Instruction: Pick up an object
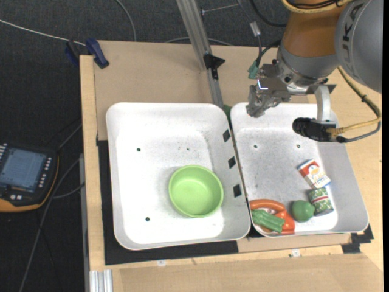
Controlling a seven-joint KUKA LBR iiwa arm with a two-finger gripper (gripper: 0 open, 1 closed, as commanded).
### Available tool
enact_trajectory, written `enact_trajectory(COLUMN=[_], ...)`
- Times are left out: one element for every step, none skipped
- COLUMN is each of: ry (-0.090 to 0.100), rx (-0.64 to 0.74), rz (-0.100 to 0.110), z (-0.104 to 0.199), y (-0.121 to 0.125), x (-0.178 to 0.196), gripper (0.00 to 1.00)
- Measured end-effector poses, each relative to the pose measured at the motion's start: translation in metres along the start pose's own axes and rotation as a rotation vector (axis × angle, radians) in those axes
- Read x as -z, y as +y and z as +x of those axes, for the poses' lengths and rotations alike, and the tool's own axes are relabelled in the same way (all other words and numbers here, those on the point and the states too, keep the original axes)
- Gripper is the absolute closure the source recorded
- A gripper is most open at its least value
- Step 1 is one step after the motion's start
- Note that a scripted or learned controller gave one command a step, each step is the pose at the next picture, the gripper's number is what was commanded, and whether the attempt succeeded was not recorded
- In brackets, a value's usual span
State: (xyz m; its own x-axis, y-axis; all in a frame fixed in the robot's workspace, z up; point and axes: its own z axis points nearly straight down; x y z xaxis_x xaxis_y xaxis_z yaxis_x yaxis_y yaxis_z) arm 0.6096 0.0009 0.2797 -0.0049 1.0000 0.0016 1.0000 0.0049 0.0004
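Over the right bin's [285,157] far rim hangs my claw [258,107], fingers' state impossible to tell. Near corner holds carrot [270,215], green ball [302,210], can [321,201], small carton [313,173]; left bin [146,139]: green bowl [195,190].

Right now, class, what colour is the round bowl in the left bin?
The round bowl is light green, seen best in the camera view.
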Motion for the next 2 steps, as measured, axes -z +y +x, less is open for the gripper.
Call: enact_trajectory(ry=[0.000,0.000], rx=[0.000,-0.001], rz=[0.000,0.001], z=[0.050,0.093], y=[-0.025,-0.043], x=[-0.004,-0.011], gripper=[1.00,1.00])
